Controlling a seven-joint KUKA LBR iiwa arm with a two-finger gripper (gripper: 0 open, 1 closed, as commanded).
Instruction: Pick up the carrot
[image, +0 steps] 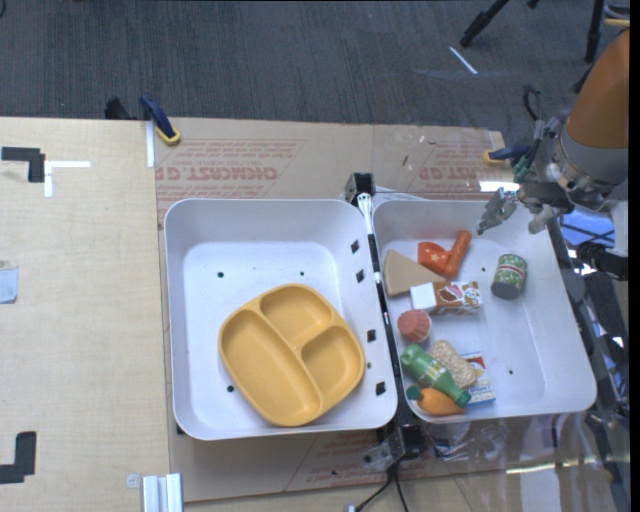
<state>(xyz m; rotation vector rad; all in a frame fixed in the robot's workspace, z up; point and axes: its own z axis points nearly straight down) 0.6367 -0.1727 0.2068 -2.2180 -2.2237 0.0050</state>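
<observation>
The carrot (441, 402), orange with a small green top, lies at the front edge of the right bin (545, 370), tucked under a green bottle (430, 365). My gripper (518, 213) hangs over the far right corner of that bin, well behind the carrot. Its fingers (496, 211) are spread open with nothing between them. The nearest thing below it is a green can (510, 276).
An orange-red piece (446, 255), a tan wedge (401, 272), a small box (457, 297), a pink ball (414, 323) and a cracker pack (466, 373) crowd the right bin's left half. A yellow divided plate (292, 352) lies in the left bin (200, 300).
</observation>
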